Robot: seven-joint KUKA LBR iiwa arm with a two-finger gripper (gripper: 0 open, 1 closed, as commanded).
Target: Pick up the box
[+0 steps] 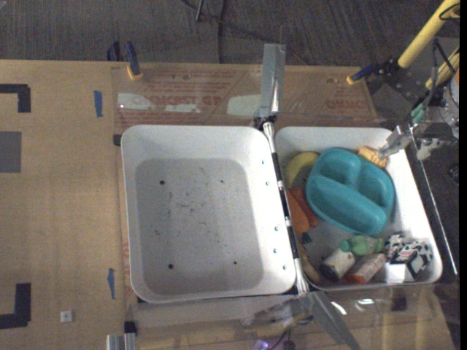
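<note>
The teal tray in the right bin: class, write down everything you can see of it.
The teal tray looks like moulded plastic, rounded, with shallow sections pressed into it. It lies tilted in the upper half of the right bin, resting on other items. A yellow piece and an orange piece stick out from beneath its left edge; a green item lies at its lower edge. Which face is up cannot be told.

- We are looking at the box, a small carton printed in black-and-white blotches.
- We are finding it lying tilted in the near right corner of the right bin, close against the bin's wall.
- We are placing it well apart from the gripper, nearer the camera and slightly to the view's right of it.
- We are seeing nothing gripping it, with its top face uncovered.
</note>
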